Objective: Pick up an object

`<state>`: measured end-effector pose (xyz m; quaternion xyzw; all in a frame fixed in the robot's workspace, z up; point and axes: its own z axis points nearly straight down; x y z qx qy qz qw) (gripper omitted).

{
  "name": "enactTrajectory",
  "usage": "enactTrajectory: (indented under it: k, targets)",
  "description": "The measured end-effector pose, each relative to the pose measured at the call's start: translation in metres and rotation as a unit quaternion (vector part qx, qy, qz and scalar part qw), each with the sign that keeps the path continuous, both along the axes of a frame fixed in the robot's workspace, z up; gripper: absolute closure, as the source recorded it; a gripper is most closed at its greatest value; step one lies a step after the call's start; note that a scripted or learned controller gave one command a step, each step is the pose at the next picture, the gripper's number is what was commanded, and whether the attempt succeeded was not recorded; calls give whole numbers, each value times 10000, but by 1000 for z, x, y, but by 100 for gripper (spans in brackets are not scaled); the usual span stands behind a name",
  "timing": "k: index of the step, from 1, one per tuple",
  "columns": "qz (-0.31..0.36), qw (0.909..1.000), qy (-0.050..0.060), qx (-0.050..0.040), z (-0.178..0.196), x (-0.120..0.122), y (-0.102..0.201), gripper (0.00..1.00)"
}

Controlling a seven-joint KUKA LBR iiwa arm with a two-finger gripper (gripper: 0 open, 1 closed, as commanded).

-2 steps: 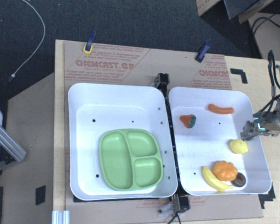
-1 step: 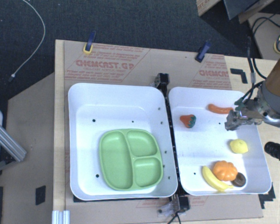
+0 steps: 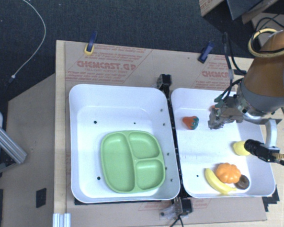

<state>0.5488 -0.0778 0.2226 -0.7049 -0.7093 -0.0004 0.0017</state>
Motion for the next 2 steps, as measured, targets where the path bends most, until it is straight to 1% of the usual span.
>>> enactTrajectory:
  k: [1,2]
  targets:
    - [-25,10000,-16,-16,10,21,47,100]
    - [-3,10000,-18,-11,2,33,104,100]
